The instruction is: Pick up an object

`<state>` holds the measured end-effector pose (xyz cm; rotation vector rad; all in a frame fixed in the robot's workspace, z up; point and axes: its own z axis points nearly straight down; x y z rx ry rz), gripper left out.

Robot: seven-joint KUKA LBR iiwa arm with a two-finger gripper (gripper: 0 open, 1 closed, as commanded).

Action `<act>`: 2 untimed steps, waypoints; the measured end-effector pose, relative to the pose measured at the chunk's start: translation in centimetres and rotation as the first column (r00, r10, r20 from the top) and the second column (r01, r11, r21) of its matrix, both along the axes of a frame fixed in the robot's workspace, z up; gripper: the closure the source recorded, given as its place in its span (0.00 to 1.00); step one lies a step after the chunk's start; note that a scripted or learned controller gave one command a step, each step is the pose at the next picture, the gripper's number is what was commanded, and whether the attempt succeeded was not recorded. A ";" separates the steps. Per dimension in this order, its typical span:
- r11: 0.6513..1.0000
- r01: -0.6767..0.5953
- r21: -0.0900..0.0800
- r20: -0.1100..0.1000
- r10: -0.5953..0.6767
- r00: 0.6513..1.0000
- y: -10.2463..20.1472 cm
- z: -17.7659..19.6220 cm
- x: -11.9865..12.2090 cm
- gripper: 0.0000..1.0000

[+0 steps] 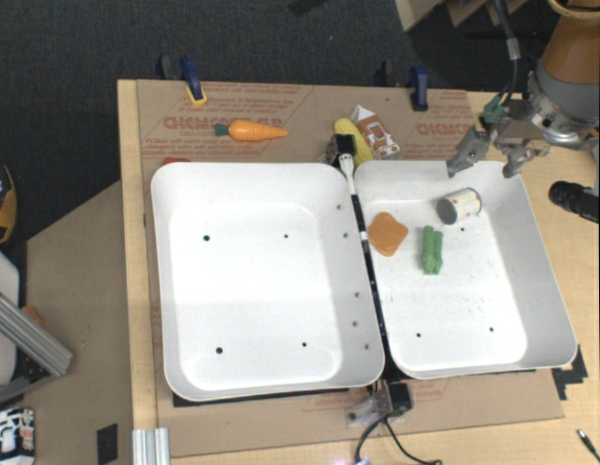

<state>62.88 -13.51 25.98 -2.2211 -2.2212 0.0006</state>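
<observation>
Three objects lie in the right bin (513, 337): a small cream cylinder with a dark end (458, 205) near the far edge, an orange rounded piece (387, 233) by the left wall, and a green elongated toy (431, 250) between them toward the front. My gripper (488, 158) hangs above the bin's far edge, just behind and above the cylinder. Its two grey fingers are spread apart with nothing between them.
The left bin (183, 260) adjoins the right one. On the board behind the bins lie a toy carrot (251, 131), a yellow piece (350, 134) and a small brown-and-white packet (377, 136). Blue clamps (193, 80) hold the board's far edge.
</observation>
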 end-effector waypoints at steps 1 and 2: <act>1.000 -0.001 -0.001 0.004 0.001 1.000 0.0 1.1 0.1 1.00; 1.000 -0.009 0.001 0.012 0.009 1.000 6.8 7.9 4.1 1.00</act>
